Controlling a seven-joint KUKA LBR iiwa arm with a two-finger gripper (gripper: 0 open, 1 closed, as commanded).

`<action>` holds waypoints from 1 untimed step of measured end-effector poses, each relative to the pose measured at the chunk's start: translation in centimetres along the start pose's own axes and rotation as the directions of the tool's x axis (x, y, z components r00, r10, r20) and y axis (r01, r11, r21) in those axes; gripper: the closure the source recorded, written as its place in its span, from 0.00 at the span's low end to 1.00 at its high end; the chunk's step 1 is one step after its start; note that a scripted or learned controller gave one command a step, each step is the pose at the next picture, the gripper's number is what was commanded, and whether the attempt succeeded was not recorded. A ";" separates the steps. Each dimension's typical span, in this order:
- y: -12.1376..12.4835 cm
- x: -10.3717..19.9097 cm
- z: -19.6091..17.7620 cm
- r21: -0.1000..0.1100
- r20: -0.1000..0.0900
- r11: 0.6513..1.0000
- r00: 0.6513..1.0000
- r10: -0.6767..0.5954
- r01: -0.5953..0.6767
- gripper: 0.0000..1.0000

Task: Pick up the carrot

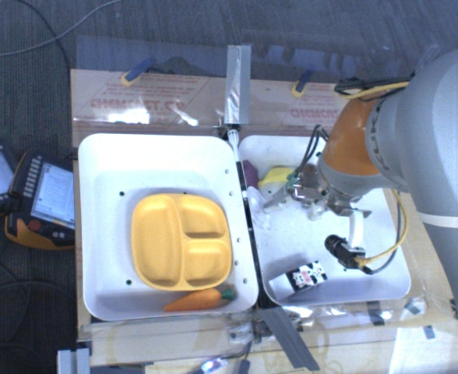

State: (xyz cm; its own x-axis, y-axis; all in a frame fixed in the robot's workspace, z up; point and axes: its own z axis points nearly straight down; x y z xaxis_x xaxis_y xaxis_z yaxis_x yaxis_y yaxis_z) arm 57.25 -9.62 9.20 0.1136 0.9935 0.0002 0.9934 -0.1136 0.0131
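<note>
Hand point(291, 195) low in the right bin point(385, 287), at the upper left part of it, close to the divider between the two bins. Open or closed: impossible to tell from this slanted view, because the wrist and the grey arm point(416, 123) cover most of it. Nothing visible between the grasping parts.

Just beside the hand, toward the top of the view: a yellow thing point(274, 176) and a dark purple thing point(250, 174) against the bin wall. Below the hand, nearer the front rim: a small black and white object point(307, 275).

Far from the hand, across the divider: the left bin point(104, 162), with a yellow divided plate point(182, 238) in the middle. Carrot point(198, 300) lying flat below the plate, squeezed between plate edge and front wall of the left bin, green end toward the divider.

Probably hard to grasp there: little room on either side, so a descent along the length of the carrot seems needed. Task not yet begun, judging by this.
</note>
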 end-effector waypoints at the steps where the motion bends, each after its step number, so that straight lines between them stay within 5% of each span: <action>1: 1.1 9.3 -21.9 0.014 0.003 0.995 0.995 -0.102 0.102 0.00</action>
State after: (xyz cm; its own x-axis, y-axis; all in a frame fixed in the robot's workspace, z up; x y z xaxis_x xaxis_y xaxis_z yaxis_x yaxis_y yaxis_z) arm 59.07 -0.48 31.07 0.0119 0.9999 -0.0039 0.9999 -0.0119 -0.0008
